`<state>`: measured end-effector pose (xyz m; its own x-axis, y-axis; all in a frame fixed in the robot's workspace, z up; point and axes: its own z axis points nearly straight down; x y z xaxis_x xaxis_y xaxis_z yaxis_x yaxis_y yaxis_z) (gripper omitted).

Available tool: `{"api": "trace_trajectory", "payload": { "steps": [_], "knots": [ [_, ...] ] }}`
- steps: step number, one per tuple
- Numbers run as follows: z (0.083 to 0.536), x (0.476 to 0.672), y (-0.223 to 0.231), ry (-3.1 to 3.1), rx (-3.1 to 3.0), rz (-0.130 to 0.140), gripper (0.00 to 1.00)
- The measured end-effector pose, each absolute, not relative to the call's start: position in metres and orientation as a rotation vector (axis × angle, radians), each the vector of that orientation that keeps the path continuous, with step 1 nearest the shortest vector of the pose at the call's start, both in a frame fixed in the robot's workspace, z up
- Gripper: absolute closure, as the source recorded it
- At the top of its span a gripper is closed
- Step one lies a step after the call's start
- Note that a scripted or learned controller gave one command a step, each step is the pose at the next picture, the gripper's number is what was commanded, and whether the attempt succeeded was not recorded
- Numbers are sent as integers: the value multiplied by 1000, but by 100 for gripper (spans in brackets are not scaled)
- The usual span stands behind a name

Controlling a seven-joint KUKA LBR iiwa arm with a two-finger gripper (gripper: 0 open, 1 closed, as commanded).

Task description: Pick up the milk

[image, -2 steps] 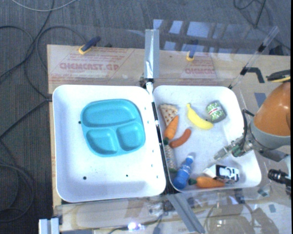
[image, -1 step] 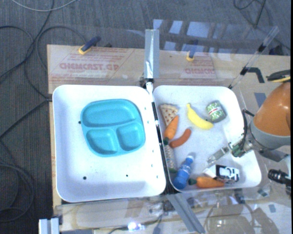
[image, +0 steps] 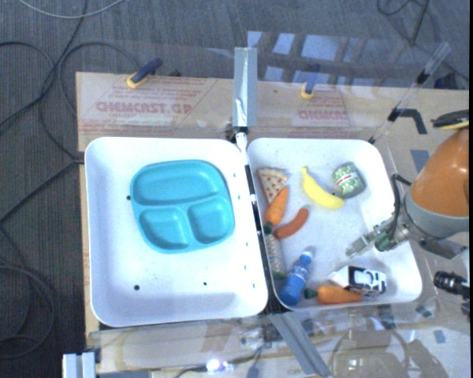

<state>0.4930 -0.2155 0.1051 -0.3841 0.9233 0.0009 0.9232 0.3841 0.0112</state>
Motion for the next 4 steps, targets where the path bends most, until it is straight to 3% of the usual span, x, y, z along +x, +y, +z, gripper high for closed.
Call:
{"api": "trace_trajectory", "payload": {
  "steps": [1, 2, 3, 4],
  "knots": [
    [105, 493, -215, 2609, 1740, 15, 0],
    [89, 493, -219, 2891, 1194, 11, 0],
    [98, 494, -217, 2894, 1191, 15, 100],
    [98, 494, -217, 2894, 1191, 15, 0]
  ]
}}
